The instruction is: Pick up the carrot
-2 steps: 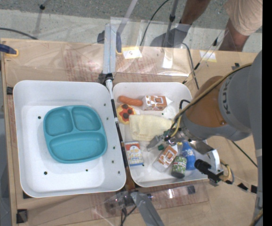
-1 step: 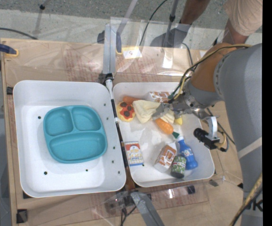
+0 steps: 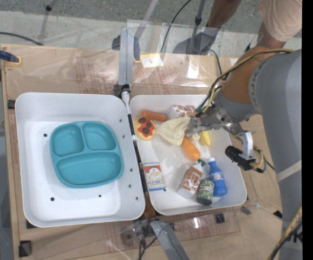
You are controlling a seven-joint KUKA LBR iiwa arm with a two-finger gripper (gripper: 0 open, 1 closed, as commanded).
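Observation:
The carrot [image 3: 190,149], a short orange tapered piece, lies in the middle of the right bin [image 3: 237,196], slanting down to the right. My gripper [image 3: 195,129] hangs just above the carrot's upper end, between a pale yellow cloth-like item [image 3: 173,130] and a small yellow piece [image 3: 205,138]. The wrist body hides the gripper's tips from the camera view. Nothing can be seen lifted off the bin floor.
Around the carrot lie a pizza slice [image 3: 144,128], a reddish sausage [image 3: 154,116], a packet [image 3: 183,111], a small carton [image 3: 153,176], and brown [image 3: 191,179], green [image 3: 205,191] and blue [image 3: 217,177] bottles. The left bin [image 3: 32,199] holds a teal divided plate [image 3: 86,153].

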